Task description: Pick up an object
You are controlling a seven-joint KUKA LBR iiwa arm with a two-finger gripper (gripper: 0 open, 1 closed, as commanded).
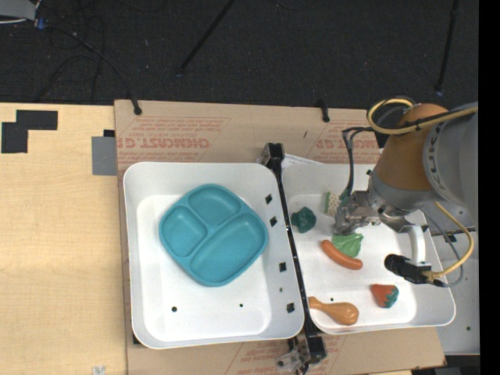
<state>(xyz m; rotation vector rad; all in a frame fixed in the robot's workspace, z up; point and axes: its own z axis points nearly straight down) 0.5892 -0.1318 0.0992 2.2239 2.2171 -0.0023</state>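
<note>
While no object has left the right bin (437, 315) yet, the step in hand looks like the descent onto a target, judged from where the gripper (349, 223) sits. Nearest the camera lies a tan drumstick-shaped toy (337, 311), with a small red and teal piece (384, 294) to its right. Farther in, an orange carrot-like toy (344, 256) lies slantwise, touching a crumpled green piece (349, 244) (leafy, perhaps a lettuce toy) just under the gripper. A dark teal lump (304, 219) sits left of it, near the divider. Whether the fingers are wide or narrow I cannot tell; they are lost against the clutter. The next move probably calls for closing squarely on the green piece, then lifting straight. Across the divider, the left bin (144, 319) holds a teal sectioned plate (213, 233).
</note>
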